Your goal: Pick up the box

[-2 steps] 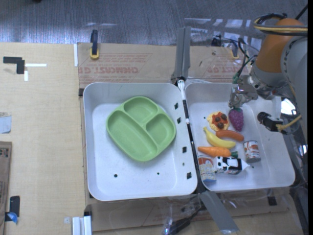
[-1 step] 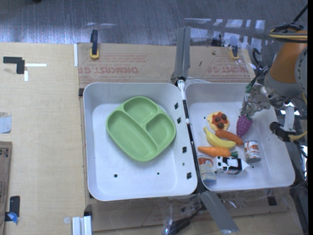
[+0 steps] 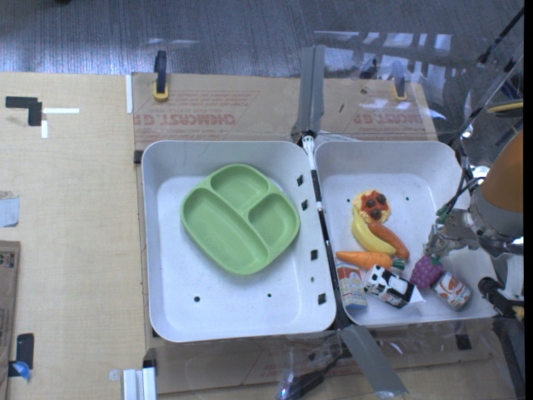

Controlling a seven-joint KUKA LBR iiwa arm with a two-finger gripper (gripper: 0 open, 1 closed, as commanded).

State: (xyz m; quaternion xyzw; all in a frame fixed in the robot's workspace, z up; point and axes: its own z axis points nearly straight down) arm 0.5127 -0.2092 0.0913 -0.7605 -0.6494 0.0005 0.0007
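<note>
You are looking down on a counter [image 3: 67, 223] with two white bins side by side. The left bin [image 3: 166, 307] holds a green divided plate [image 3: 240, 217], lying flat a little above the bin's centre. The right bin [image 3: 400, 161] carries a cluster of things toward its 5 o'clock corner.

The arm [image 3: 504, 190] comes in from 3 o'clock, its orange band at the frame edge, and the gripper [image 3: 441, 242] hangs over the right bin's 4 o'clock side. You cannot tell whether the jaws are apart or together; the tips are lost among cables and metal, and nothing can be seen between them. The gripper sits just above a purple bunch of grapes [image 3: 426, 271], but whether it touches them is unclear.

The box [image 3: 391, 285], black and white, lies tilted on the bin floor at about 6 o'clock in the right bin, just left of the grapes and apart from the gripper. At its 9 o'clock a small white cup [image 3: 351, 288] lies close beside it. An orange carrot [image 3: 362, 258] lies just above both. At 12 o'clock from the carrot sits a yellow banana [image 3: 371, 236], with a second carrot [image 3: 391, 242] against it and a small pizza toy [image 3: 372, 204] above. An orange and white can [image 3: 452, 291] lies at 3 o'clock from the grapes.
</note>
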